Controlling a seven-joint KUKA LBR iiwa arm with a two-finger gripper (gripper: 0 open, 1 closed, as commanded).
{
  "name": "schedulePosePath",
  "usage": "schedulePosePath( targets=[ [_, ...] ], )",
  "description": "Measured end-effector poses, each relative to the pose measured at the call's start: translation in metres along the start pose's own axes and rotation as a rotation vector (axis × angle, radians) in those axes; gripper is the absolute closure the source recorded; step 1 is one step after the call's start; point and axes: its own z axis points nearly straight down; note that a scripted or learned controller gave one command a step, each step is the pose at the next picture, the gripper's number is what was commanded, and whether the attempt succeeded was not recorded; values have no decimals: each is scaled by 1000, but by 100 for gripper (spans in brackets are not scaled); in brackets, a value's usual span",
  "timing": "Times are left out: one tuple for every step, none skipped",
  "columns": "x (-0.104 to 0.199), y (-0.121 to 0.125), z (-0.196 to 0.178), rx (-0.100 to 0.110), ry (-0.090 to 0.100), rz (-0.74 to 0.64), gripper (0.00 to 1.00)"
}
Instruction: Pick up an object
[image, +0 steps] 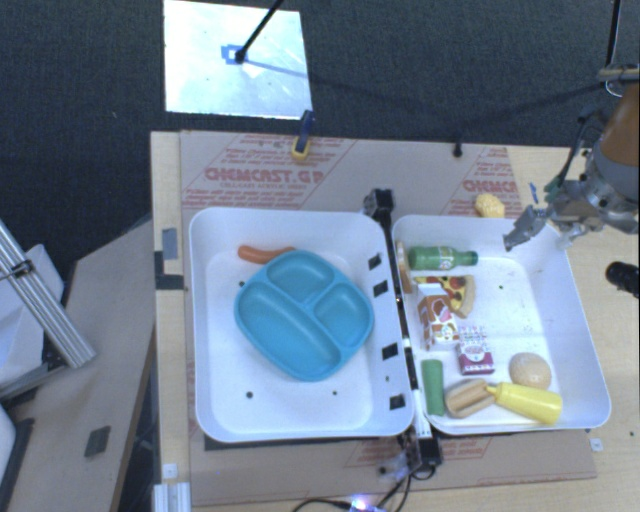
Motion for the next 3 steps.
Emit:
schedulePosePath(
  targets=[
    [0, 2, -6, -11, -2, -2, 0],
    [-7, 10, 45, -8, -2, -1, 0],
    [-5, 11, 86, -9, -2, -3, 0]
  ],
)
